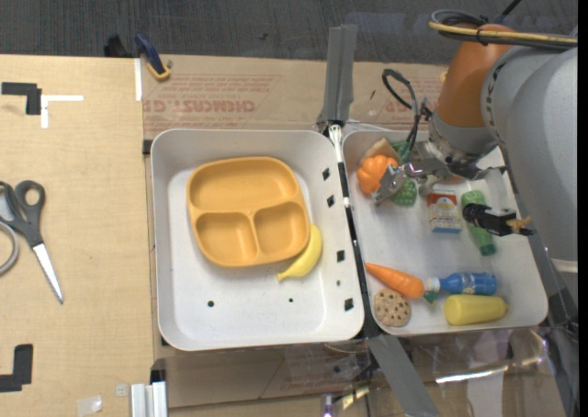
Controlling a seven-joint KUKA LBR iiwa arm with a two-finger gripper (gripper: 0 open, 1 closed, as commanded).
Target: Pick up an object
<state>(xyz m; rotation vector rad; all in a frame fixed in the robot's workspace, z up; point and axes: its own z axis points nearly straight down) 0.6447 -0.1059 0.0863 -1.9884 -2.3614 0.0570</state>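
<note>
Gripper [401,184] sits low in the right bin [404,250], near its upper-left corner, hanging off the grey arm [542,121] w/ the orange band [469,75] above the wrist. Fingers are small, dark and metallic from this angle; can't tell how far apart they are, or whether anything is between them. The claw's tip is right up against the small orange pumpkin [375,172], which lies just to its left, touching or nearly so. A bit of green shows beside the claw, top side, too small to identify.

Other items in the right bin: a red-and-white carton [445,210] just right of the claw; a green bottle [478,222] w/ dark cap beyond that, toward the bin's right wall. Along the bottom edge: a carrot [395,277] lying at a slant, a blue bottle [466,284] end-to-end w/ it, a yellow piece [475,309] below the bottle, and a choc-chip cookie [392,309] near the bottom-left corner. All these are well apart from the claw.

Left bin [184,314] holds a yellow divided plate [246,211], 3 compartments, and a banana [305,257] resting against the plate's lower-right rim.

On the bench [73,222] to the left: scissors [32,231], grey handles, blades pointing down-right. A blue clip [152,55] sits above the left bin, on the cardboard.
</note>
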